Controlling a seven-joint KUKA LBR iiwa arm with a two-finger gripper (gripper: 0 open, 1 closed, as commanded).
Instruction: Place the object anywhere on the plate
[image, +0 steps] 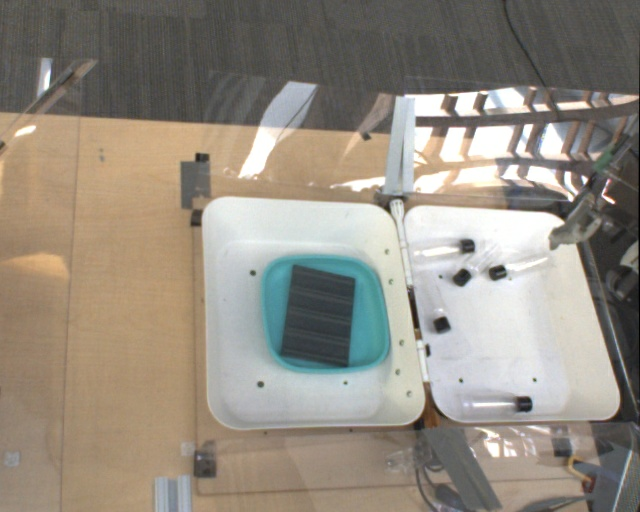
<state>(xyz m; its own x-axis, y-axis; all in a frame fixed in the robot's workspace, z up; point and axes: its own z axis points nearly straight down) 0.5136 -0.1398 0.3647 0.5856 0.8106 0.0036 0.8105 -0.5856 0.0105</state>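
the dark ribbed block (319, 316) lay flat on the teal plate (275, 300) in the left bin (225, 300). it looked stiff, light and grooved, best pinched across its shorter sides. the gripper (575, 228) hung over the right bin (580, 380); its state could not be told.

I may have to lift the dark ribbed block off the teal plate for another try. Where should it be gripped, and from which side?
Probably from straight above, closing across the two long edges of the block. It lies flat on the plate, slightly turned, so only its top and rim are reachable. Its narrower width suits a two-finger grip, and the ribs run across it.
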